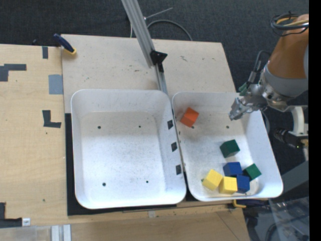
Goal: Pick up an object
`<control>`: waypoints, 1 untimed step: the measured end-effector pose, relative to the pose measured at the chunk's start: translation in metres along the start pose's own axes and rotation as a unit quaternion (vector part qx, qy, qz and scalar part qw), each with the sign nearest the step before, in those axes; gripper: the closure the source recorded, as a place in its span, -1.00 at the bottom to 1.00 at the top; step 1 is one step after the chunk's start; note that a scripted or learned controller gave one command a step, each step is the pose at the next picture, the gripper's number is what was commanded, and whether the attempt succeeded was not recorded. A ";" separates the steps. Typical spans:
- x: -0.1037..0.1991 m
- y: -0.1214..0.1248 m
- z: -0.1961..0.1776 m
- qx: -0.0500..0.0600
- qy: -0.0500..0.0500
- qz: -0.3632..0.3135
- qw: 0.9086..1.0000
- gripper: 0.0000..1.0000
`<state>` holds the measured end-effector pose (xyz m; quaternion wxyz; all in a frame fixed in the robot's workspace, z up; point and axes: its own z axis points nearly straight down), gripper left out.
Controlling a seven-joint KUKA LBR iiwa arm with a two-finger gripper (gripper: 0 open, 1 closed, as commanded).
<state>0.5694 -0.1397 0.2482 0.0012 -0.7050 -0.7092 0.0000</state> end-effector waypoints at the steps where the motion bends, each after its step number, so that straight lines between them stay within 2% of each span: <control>1: 0.057 -0.006 0.014 0.001 0.000 0.000 1.000 1.00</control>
